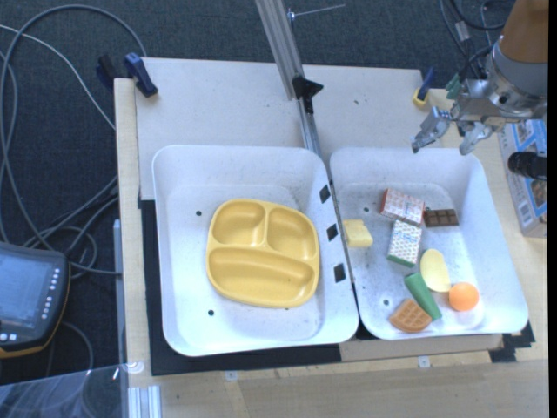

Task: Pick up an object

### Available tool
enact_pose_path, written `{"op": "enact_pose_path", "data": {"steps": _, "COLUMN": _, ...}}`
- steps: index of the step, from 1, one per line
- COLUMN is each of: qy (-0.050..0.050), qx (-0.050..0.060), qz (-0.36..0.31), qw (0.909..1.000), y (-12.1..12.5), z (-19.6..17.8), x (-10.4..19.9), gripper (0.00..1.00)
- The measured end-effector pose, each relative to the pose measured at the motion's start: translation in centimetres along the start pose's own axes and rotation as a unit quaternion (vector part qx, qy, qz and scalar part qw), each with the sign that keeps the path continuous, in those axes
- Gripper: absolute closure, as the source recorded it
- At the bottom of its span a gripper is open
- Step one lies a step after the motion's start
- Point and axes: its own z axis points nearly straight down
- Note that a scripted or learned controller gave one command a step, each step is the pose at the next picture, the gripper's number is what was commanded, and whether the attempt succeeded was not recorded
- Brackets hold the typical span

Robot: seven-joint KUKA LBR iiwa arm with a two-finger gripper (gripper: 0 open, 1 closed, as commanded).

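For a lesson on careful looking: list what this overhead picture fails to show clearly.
- Arm: cut off by the top and right edges.
- Blue-printed box right of the bins: cut by the right edge, print too small to read.
- Dark handheld device: cut by the left edge.

This looks like a robot lab, not a home. A pale wooden surface (218, 103) holds two white bins (174, 233) side by side, with black cables (52, 77) looping over the dark carpet floor (52, 172) and a hand-held control screen (26, 299) lying at the left. A metal pole (278, 24) stands at the back, a blue clamp (139, 72) grips the surface edge, and the food in the bins is only toy food (418, 268).
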Motion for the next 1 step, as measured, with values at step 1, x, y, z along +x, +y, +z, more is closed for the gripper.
{"op": "enact_pose_path", "data": {"steps": 1, "qy": 0.000, "qx": 0.000, "qz": 0.000, "qw": 1.0000, "y": 0.00, "z": 0.00, "x": 0.01, "gripper": 0.00}}
